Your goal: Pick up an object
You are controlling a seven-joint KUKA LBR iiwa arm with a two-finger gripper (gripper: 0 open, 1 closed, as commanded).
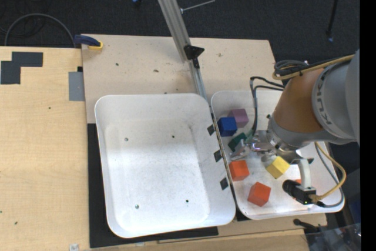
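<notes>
The right bin (329, 200) holds several small blocks. A blue cube (227, 125) and a purple cube (238, 117) sit at its far left. A dark green piece (237, 141) lies just below them. An orange cube (239, 170) and a red cube (259, 193) rest nearer the front, and a yellow block (277, 167) lies to their right. My gripper (251, 145) is low in the bin, right beside the green piece and above the orange cube. The bulky grey and orange wrist (299, 111) hides much of the bin's right half.
The larger left bin (117, 109) lies alongside, split from the right one by a rim with black clips (216, 156). A slanted aluminium rail (173, 14) runs up behind the bins. Cables (326, 185) loop off the arm over the right bin's front right corner.
</notes>
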